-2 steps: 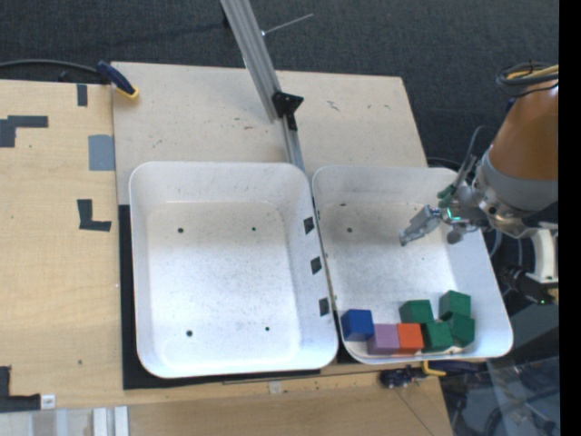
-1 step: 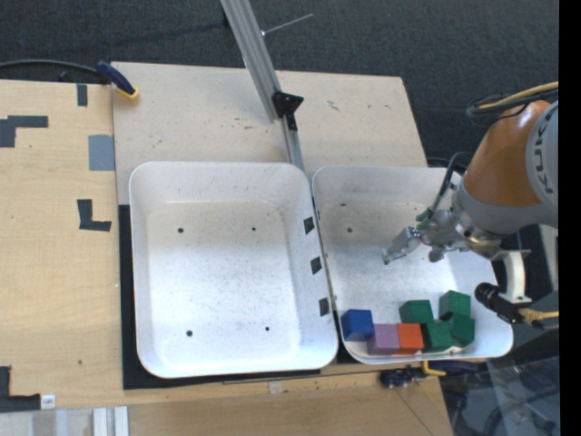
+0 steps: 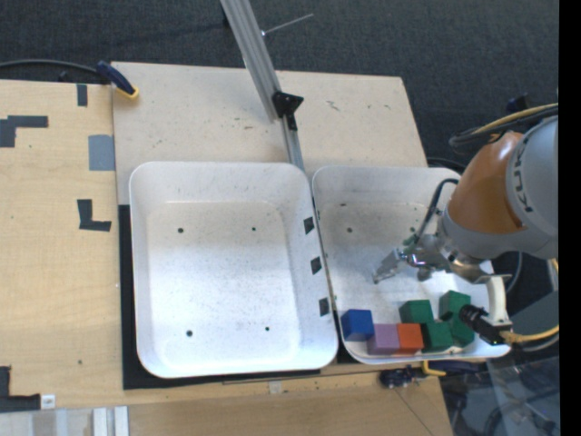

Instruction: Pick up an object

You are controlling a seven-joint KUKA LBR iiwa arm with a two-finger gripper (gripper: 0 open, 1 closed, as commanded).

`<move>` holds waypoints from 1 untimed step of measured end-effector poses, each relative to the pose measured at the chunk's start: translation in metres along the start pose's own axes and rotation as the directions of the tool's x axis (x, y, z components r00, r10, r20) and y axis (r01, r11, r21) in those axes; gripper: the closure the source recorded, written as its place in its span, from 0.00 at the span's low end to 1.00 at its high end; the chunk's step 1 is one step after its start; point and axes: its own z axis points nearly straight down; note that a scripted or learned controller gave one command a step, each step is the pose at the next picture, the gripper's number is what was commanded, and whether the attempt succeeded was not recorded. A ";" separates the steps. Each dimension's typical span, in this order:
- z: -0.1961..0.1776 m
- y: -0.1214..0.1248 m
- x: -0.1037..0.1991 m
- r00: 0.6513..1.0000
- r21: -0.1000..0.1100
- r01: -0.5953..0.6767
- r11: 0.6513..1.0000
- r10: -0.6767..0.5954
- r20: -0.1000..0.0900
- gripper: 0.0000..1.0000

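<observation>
You look down at a slant on a pale wooden bench [image 3: 54,243] over dark carpet [image 3: 436,25]; grey tape marks sit along its left edge, and a blue-and-yellow clamp [image 3: 118,79] lies near its far left corner. A metal rail [image 3: 259,57] runs from the top of the view down to the seam between the two white bins. The left bin [image 3: 150,189] shows a speckled floor. The right bin [image 3: 363,184] carries the objects, all packed along its near edge: a blue block [image 3: 357,323] next to the wall shared with the left bin, then a purple block [image 3: 387,337], an orange block [image 3: 410,336], and green blocks [image 3: 428,323] toward the near right corner (their exact number is hard to tell). The arm [image 3: 495,198], grey with an orange band, reaches in from the right. The gripper [image 3: 396,263] hangs over the middle of the right bin's floor, just beyond the row of blocks; its fingers look spread apart, with nothing between them.
</observation>
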 end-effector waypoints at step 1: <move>0.004 -0.001 0.001 1.000 -0.005 0.001 1.000 -0.001 0.001 0.00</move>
